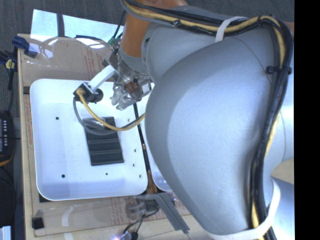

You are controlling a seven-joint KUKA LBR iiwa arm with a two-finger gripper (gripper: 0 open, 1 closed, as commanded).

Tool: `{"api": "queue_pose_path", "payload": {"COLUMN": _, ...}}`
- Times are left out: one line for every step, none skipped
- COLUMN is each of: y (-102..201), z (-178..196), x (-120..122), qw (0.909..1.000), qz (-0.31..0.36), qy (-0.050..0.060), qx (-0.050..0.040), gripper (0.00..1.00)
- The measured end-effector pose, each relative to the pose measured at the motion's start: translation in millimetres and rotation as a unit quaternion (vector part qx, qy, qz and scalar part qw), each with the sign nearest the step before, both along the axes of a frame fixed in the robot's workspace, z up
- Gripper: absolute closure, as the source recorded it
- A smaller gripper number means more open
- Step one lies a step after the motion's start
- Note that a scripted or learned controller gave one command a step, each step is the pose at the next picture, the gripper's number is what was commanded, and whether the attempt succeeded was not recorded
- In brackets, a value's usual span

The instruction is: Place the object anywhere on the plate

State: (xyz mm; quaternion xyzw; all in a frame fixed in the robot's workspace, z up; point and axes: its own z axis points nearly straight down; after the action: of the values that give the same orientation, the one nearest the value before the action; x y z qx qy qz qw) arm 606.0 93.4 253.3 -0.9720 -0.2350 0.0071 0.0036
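A dark grey ribbed rectangular slab [105, 141] lies flat in the middle of the left white bin [52, 139]. At its upper end lies something pale and see-through [94, 123], too faint to identify. My gripper [122, 95] hangs over the bin's upper right part, above and to the right of the slab, under the orange band [135, 31]. Nothing can be made out in it. A white bracket with a black plug [89, 92] sticks out to its left. From there a yellow cable [107, 128] loops down across the slab's top.
The arm's big grey body [220, 124] covers the right bin, except a sliver of its rim [158, 183]. Clear safety glasses [50, 46] lie on the bench beyond the left bin. A black strip [143, 144] runs between the bins.
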Motion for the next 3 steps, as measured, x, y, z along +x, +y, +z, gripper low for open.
{"api": "queue_pose_path", "payload": {"y": 0.1, "z": 0.0, "x": 0.0, "qw": 1.0, "qz": 0.0, "qy": 0.0, "qx": -0.0001, "gripper": 0.0}}
{"api": "queue_pose_path", "payload": {"y": 1.0, "z": 8.9, "x": -0.2, "qw": 1.0, "qz": 0.003, "qy": 0.002, "qx": 0.0006, "gripper": 1.0}}
{"api": "queue_pose_path", "payload": {"y": 1.1, "z": 8.8, "x": -0.2, "qw": 1.0, "qz": 0.003, "qy": 0.002, "qx": 0.0005, "gripper": 0.0}}
